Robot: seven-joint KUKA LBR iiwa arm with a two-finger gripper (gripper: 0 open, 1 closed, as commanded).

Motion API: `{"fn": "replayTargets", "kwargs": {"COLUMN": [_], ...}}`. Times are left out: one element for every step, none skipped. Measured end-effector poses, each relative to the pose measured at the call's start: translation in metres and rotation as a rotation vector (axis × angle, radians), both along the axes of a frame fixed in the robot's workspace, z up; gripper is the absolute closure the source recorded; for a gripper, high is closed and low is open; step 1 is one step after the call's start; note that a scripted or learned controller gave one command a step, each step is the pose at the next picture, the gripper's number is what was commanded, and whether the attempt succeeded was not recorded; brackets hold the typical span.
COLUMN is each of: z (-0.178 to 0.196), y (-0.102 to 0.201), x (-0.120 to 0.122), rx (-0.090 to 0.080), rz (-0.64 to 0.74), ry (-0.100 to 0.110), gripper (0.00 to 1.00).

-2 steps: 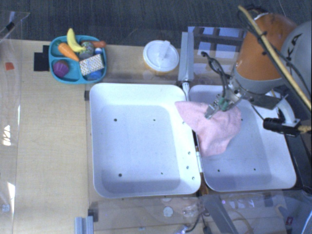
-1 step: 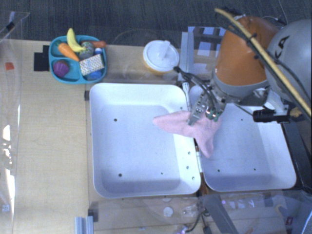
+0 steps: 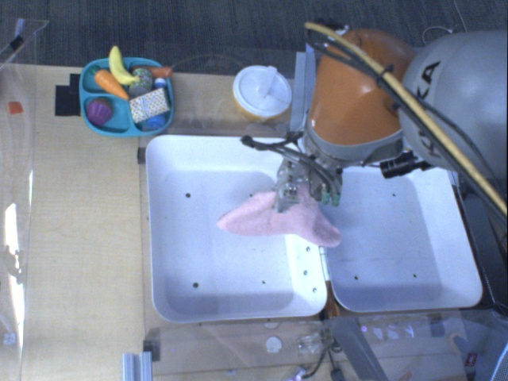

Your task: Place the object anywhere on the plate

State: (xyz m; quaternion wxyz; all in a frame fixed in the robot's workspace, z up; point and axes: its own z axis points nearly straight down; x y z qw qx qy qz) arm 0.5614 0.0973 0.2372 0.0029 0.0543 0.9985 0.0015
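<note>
A pink cloth [image 3: 270,219] lies crumpled at the right side of the left bin [image 3: 190,236]. Its right end drapes over the divider toward the right bin [image 3: 413,244]. My gripper [image 3: 306,195] hangs straight down over the cloth's upper edge and touches or nearly touches it. The wrist hides where they meet. The blue divided plate [image 3: 121,125] sits on the bench at the far left, beyond the left bin's back corner. It holds a toy banana [image 3: 119,66], a carrot [image 3: 109,82] and several other toy foods.
A white lidded cup [image 3: 262,90] stands on the bench behind the left bin, beside the arm. The grey arm with its orange band [image 3: 353,86] covers the back of the right bin. Wooden bench surface [image 3: 71,236] stretches left of the bins.
</note>
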Motion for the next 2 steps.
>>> {"fn": "replayTargets", "kwargs": {"z": [-0.0104,-0.0101], "y": [0.0469,0.0468], "x": [-0.0172,-0.017], "rx": [0.0,0.0], "rz": [0.105,0.105], "ry": [0.0,0.0], "gripper": [1.0,0.0]}}
